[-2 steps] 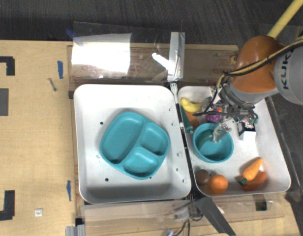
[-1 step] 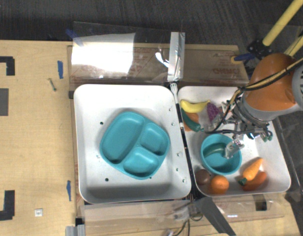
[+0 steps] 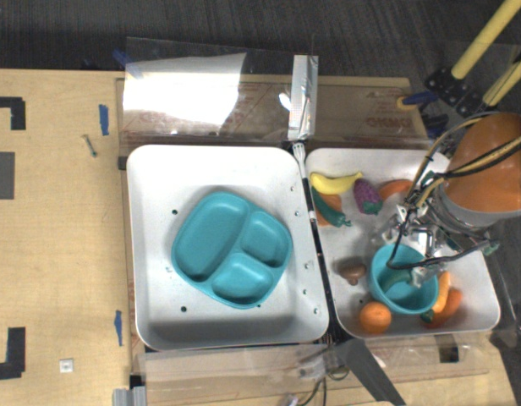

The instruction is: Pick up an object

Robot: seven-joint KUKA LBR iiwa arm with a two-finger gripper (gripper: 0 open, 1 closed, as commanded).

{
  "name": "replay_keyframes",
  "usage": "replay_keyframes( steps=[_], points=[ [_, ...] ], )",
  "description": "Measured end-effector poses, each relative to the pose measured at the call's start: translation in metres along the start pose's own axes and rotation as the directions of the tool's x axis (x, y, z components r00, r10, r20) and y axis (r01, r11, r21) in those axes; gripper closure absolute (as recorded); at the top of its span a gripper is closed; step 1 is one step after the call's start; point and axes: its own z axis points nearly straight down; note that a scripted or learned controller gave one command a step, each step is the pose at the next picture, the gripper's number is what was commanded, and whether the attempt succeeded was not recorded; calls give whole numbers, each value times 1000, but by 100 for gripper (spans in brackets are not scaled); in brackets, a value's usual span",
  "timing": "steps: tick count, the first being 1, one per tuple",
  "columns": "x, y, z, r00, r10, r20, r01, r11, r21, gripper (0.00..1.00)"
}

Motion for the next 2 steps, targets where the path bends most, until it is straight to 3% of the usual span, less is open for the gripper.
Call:
replay_keyframes(
  steps=[1, 2],
  points=[
    [-76, -41, 5, 997, -8, -74, 5, 999, -48, 0],
    [-100, -19, 3, 1000, 1, -22, -2, 1000, -7, 0]
  ],
)
